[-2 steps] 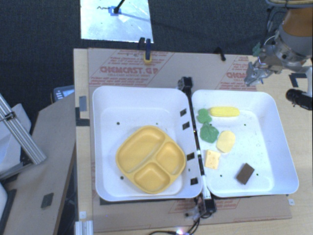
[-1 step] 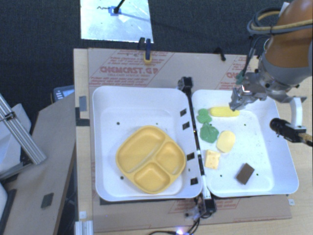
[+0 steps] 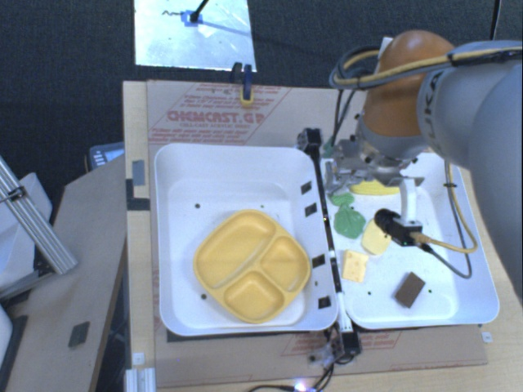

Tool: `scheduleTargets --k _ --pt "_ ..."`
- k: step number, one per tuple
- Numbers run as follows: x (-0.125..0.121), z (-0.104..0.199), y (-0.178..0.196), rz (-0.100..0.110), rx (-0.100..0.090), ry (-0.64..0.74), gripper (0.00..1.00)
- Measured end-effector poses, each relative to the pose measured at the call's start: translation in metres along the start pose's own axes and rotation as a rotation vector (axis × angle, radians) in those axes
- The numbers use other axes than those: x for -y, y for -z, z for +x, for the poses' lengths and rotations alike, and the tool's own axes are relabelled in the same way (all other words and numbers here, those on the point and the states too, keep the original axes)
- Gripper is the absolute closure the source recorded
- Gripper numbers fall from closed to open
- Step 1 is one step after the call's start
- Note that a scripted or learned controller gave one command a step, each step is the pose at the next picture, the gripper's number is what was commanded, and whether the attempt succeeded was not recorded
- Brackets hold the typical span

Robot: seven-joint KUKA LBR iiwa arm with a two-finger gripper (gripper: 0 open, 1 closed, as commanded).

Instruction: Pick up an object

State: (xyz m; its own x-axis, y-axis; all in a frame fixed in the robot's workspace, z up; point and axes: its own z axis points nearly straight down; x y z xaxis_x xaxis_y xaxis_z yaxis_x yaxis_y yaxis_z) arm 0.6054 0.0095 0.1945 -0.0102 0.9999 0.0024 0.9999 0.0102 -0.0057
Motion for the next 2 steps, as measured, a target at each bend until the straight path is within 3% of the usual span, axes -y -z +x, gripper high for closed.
scheduleTargets --k 1,2 --pt "0.000 -0.042 0.043 -0.010 0.004 -0.011 1.00" --pt "0.034 -0.069 0.108 -0.012 0.004 -0.012 1.00"
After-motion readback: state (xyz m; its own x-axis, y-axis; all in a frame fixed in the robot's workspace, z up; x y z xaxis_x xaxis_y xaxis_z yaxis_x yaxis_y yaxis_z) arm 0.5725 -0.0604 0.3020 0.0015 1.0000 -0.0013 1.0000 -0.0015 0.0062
